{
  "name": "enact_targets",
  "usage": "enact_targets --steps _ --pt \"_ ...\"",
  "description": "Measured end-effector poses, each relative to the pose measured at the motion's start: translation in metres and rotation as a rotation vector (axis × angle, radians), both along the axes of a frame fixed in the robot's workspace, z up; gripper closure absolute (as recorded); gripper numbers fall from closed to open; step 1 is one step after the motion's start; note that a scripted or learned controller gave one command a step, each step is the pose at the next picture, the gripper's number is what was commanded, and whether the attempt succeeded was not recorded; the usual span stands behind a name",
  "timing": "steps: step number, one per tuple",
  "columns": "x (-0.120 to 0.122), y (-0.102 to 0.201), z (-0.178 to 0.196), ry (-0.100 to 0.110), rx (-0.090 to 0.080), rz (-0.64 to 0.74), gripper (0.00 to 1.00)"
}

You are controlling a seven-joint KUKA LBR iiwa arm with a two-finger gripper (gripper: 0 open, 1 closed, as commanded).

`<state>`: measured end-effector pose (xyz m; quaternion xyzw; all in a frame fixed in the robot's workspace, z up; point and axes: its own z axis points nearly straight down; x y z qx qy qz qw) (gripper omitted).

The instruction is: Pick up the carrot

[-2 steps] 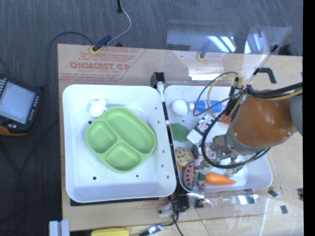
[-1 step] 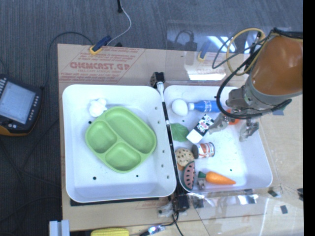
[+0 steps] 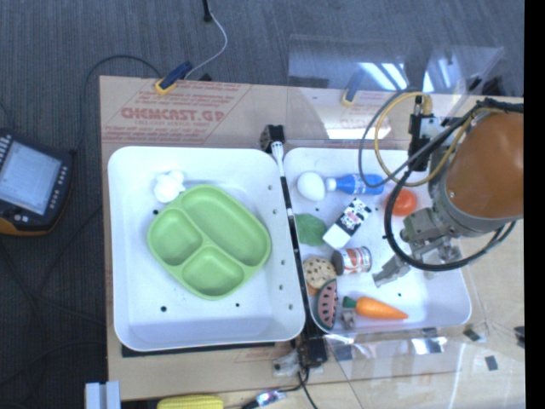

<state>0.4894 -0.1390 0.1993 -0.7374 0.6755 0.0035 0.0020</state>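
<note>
Camera view puts the smooth, tapered orange toy carrot point(image 3: 380, 309) flat on the floor of the glossy white right-hand bin point(image 3: 451, 309), near its front wall, beside a watermelon slice point(image 3: 327, 305); judging by that, the pick has not happened and the whole grasp is left. Just beyond, the grey metal two-finger gripper point(image 3: 393, 271) hangs above the bin floor, apart from the carrot; whether it is spread or pressed together I cannot tell. Farther back lie a small labelled can point(image 3: 354, 260) and a round orange fruit point(image 3: 404, 201).
</note>
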Motion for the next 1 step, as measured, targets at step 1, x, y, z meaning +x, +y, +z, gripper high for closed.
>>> enact_targets --steps 1 --pt "-0.0029 -0.0032 -0.0937 -0.011 -0.005 0.036 0.00"
